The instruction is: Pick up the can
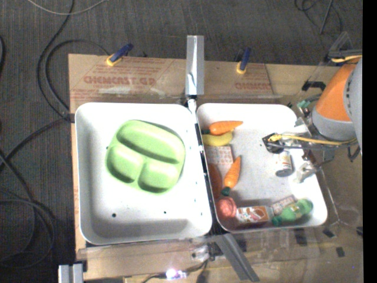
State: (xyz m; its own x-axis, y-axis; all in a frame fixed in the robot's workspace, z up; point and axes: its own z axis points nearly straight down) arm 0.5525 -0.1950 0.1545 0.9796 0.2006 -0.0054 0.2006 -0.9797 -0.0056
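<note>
The can lies on its side along the front wall of the right bin; it has a red and white label. My gripper hangs over the right side of that bin, behind and to the right of the can and well apart from it. Its two silver fingers stand open with nothing between them.
Around the can lie a red round item, a green toy and a small labelled box. Two carrots, a banana and a patterned packet sit along the bin's left side. A large green lumpy object lies in the left bin.
</note>
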